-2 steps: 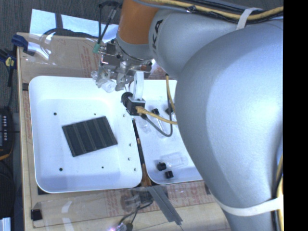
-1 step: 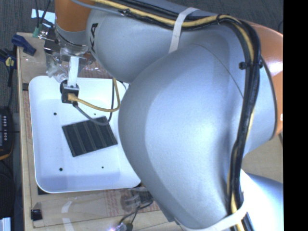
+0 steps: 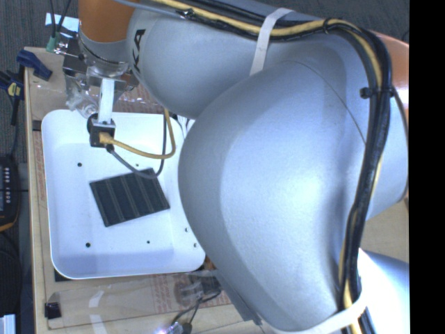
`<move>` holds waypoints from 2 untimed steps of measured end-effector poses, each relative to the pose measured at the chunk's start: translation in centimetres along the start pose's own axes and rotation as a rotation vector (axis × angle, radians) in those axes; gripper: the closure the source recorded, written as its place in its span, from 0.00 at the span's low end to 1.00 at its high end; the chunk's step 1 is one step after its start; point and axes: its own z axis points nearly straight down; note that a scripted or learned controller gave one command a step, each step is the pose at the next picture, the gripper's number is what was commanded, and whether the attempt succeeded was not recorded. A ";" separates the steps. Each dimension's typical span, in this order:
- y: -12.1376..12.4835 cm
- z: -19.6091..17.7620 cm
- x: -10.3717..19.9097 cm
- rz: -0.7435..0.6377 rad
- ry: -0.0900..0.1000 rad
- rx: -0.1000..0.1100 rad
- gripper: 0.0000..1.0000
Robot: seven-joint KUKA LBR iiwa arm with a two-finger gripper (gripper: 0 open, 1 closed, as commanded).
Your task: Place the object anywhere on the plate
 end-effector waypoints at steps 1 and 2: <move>-0.2 -0.8 0.3 -0.013 -0.003 0.005 1.00; -0.5 -1.7 0.5 -0.025 -0.006 0.009 1.00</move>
